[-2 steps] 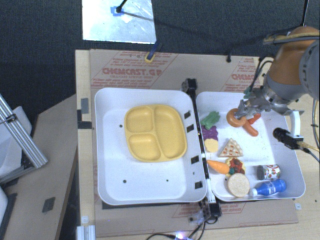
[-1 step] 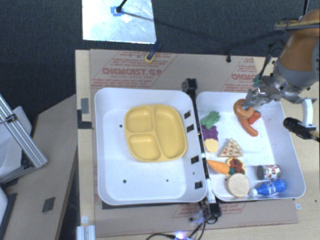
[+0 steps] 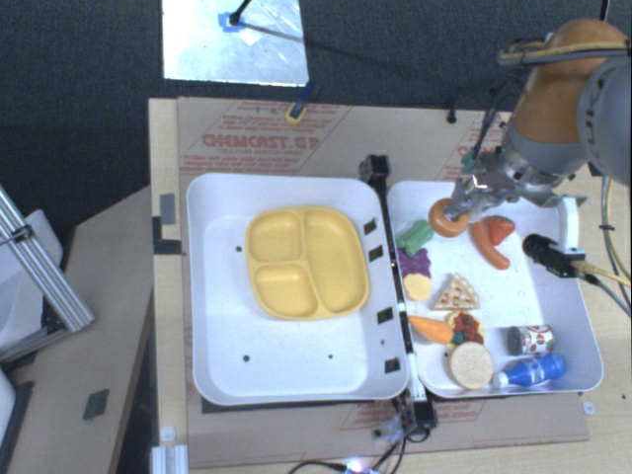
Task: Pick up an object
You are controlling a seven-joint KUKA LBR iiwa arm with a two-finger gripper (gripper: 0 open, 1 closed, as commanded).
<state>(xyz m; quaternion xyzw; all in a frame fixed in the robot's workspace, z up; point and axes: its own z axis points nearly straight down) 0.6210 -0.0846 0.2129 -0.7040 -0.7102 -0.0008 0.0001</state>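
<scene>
The right white bin (image 3: 583,349) holds several toy foods. My gripper (image 3: 470,201) hangs over its far part, right at the upper right edge of an orange ring-shaped piece (image 3: 444,221); whether it touches the ring I cannot tell. An orange sausage (image 3: 491,246) and a red piece (image 3: 502,227) lie just right of the gripper. A green piece (image 3: 416,235), purple grapes (image 3: 418,262) and a pale round piece (image 3: 419,286) lie along the bin's left wall. Nearer the front are a pizza slice (image 3: 457,293), a carrot (image 3: 430,328), a round bun (image 3: 470,365), a small can (image 3: 534,340) and a blue bottle (image 3: 531,371).
The left white bin (image 3: 222,363) bears a yellow divided plate (image 3: 304,262). A black hinge strip (image 3: 387,255) runs between the two bins. A shiny metal sheet (image 3: 234,26) lies on the dark floor beyond the bench.
</scene>
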